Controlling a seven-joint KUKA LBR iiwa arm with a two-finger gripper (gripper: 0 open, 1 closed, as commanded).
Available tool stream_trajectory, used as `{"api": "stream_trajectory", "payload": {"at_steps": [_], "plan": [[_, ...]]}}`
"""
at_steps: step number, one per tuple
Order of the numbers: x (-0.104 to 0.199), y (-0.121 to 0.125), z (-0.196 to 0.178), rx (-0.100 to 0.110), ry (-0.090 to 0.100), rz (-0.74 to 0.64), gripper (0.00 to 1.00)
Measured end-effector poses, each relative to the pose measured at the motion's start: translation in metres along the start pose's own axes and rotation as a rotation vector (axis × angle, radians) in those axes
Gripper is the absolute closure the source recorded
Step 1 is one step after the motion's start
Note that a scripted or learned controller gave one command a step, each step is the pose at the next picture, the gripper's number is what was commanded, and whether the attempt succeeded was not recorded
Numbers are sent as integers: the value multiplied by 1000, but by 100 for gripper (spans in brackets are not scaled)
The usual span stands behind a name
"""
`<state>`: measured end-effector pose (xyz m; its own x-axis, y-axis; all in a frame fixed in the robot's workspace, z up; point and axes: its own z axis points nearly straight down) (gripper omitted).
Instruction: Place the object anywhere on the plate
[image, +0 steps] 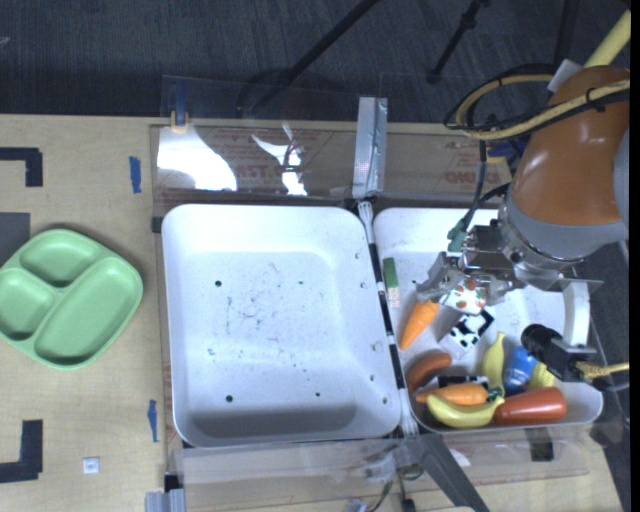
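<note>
Two white bins (265, 330) sit on a wooden bench (90, 420).

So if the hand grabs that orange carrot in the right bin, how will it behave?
The carrot looks like smooth moulded plastic, so probably stiff, light and somewhat slippery. Its tapered, round body may squirt from a pinch or roll if nudged. It lies tilted against the right bin's divider.

Two white bins: left bin (265, 320), far left of the end effector (462, 285); right bin (420, 225) beneath it. One green plate (68, 297) on the bench, farthest left. Toy food just below the end effector: one carrot (419, 322), two bananas (462, 412) (494, 358), one red sausage (530, 405), one brown piece (428, 366). One black-and-white block (467, 328).
</note>
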<state>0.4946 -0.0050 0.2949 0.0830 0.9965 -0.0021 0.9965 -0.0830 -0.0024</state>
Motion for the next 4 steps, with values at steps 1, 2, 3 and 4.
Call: {"api": "stream_trajectory", "payload": {"at_steps": [1,2,3,4], "plan": [[60,-19,14,4,0,269,100],[109,-24,141,2,5,307,100],[97,-22,19,1,-1,599,100],[116,-1,137,9,15,884,100]]}}
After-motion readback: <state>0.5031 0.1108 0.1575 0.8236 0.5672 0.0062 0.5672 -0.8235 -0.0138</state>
